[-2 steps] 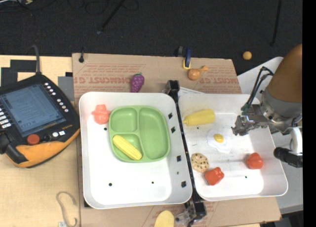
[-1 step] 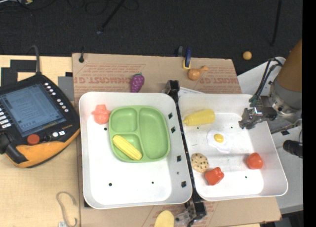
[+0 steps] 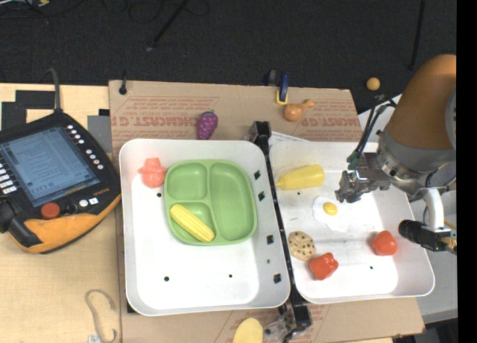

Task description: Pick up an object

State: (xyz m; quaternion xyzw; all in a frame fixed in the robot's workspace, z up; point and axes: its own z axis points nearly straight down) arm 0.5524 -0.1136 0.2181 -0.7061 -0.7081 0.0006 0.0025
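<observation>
**Gripper low over the right bin, beside the fried egg**

The right bin (image 3: 417, 278) has open white floor along its near rim and between its toys, while the divider between the bins lies close on the far side of the yellow bottle-shaped toy (image 3: 301, 178). Taking the fried egg (image 3: 329, 210) as the mark: it is a flat white piece with a round yellow yolk, lying near the middle of the right bin. The yellow toy lies just beyond it toward the back rim, a spotted cookie (image 3: 302, 244) sits nearer the front by the divider, a red piece (image 3: 323, 266) beside the cookie, and a second red piece (image 3: 384, 243) toward the arm's side.

The gripper (image 3: 349, 191) hangs just beside the egg's arm-side edge; whether it touches the egg, or how it is set, cannot be told. Nothing is seen held in it.
</observation>
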